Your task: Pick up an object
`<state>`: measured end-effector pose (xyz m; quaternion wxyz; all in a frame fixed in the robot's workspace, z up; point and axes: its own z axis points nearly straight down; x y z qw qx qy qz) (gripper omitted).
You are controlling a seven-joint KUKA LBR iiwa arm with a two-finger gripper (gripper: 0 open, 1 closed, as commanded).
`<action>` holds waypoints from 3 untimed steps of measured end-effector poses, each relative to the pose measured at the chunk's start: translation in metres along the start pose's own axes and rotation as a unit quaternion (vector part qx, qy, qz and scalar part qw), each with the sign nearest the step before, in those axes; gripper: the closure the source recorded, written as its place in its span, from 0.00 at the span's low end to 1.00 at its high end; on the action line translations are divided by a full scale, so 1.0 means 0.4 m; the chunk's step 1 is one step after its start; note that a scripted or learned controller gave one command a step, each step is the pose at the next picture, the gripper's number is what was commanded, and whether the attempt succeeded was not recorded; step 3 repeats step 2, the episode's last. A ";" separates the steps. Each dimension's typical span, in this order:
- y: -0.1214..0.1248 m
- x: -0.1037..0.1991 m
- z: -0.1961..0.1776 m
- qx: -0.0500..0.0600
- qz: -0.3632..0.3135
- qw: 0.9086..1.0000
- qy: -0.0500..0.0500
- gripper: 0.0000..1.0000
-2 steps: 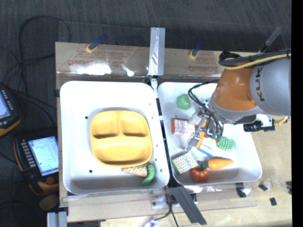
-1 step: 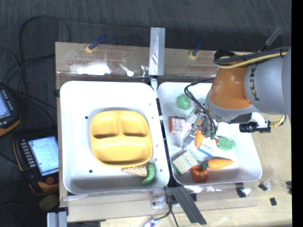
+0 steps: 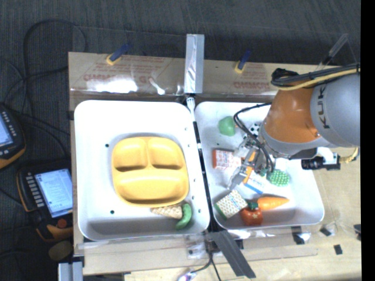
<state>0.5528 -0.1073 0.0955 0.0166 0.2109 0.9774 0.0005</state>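
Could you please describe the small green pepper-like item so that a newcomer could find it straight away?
Start at the left white bin, the one holding the yellow divided tray. Look just past the tray's lower right corner: the green pepper lies there beside a pale wafer-like piece. It is the only green thing in that bin.

One camera looks down from high above the bench [image 3: 328, 227], tipped a little, so the far edge sits at the top of the picture. It is far enough back to take in both white bins side by side, the left bin [image 3: 94, 127] and the right bin [image 3: 307, 206], plus some dark floor [image 3: 176, 10] around them (mostly at the top and left). The arm [image 3: 316, 113] comes in from the right side, over the right bin.
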 end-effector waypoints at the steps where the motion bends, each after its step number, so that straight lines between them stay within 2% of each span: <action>1: 0.031 -0.047 0.005 0.002 0.033 0.999 0.006 0.00; 2: -0.010 0.064 -0.001 -0.001 0.100 0.995 0.000 0.00; 3: -0.010 0.064 -0.001 -0.001 0.100 0.995 0.000 0.00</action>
